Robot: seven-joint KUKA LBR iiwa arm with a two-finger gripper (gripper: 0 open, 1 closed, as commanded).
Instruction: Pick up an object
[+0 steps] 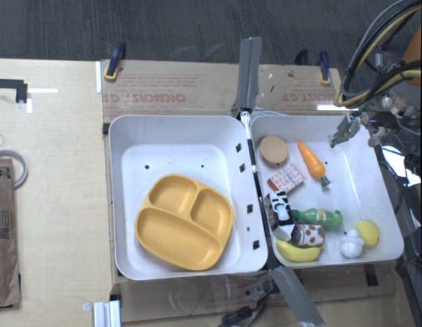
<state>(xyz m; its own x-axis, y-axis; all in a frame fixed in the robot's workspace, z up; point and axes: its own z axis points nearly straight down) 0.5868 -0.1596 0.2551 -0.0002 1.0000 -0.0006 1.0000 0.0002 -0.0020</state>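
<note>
Holding nine items, right bin (374, 176): one carrot (311, 160), banana (297, 251), lemon (367, 232), bottle (318, 216), can (307, 235). Left bin (129, 148): one plate (184, 221). Pincer (347, 129) above right bin's far edge; grip state indiscernible.

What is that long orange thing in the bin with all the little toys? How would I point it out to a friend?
Look at the right-hand white bin, the crowded one beside the bin holding the yellow divided plate. Near its top, just right of the round tan disc, lies a small orange toy carrot with a green stem end, slanting down to the right. It is the only orange, pointed item there.
</note>
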